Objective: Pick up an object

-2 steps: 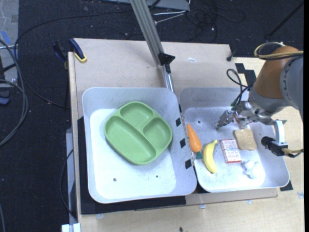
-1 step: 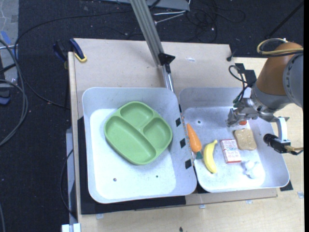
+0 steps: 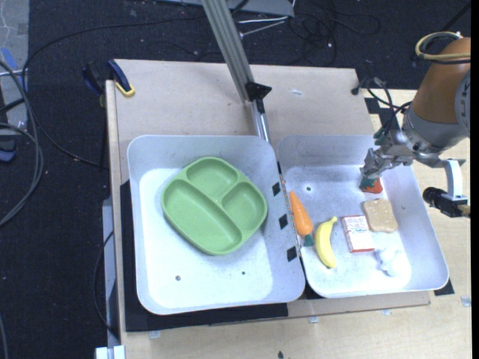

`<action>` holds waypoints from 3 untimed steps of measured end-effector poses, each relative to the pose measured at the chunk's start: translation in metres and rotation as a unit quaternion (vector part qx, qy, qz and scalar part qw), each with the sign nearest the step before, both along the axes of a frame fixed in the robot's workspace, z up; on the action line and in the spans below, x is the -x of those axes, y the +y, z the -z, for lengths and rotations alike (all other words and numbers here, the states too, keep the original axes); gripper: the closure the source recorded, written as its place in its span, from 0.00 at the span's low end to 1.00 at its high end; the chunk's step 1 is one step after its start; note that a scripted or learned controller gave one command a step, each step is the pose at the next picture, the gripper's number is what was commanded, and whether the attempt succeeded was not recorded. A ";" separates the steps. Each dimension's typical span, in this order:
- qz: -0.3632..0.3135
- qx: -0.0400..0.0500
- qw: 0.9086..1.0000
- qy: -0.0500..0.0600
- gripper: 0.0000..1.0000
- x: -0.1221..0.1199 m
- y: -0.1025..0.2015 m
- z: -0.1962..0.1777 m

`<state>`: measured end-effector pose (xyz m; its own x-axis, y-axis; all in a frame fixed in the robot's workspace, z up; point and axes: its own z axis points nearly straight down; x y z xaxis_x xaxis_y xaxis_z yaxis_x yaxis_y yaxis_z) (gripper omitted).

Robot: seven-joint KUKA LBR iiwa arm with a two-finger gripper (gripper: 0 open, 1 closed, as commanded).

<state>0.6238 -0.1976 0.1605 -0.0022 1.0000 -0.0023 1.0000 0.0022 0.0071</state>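
Observation:
In the right bin (image 3: 329,163) lie a carrot (image 3: 300,214), a banana (image 3: 325,242), a red and white box (image 3: 358,234), a slice of toast (image 3: 380,215) and a small white crumpled thing (image 3: 389,260). A small red object (image 3: 373,186) sits near the bin's far right side. My gripper (image 3: 370,175) hangs right over that red object, its tips at the object's top. The wrist hides the fingers from this angle.
The left bin (image 3: 150,275) carries a green divided plate (image 3: 215,204). A metal pole (image 3: 228,36) slants down to the seam between the bins. The arm's grey and orange body (image 3: 441,96) fills the right side above the bin.

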 end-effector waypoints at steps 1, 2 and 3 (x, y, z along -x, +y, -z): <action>-0.001 0.000 1.000 0.000 1.00 -0.002 0.005 -0.063; 0.000 -0.001 1.000 0.004 1.00 -0.002 0.005 -0.046; -0.002 -0.002 1.000 0.003 1.00 -0.007 0.062 -0.050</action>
<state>0.6307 -0.1356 0.2102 -0.0068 1.0000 0.0007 1.0000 0.0068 0.0005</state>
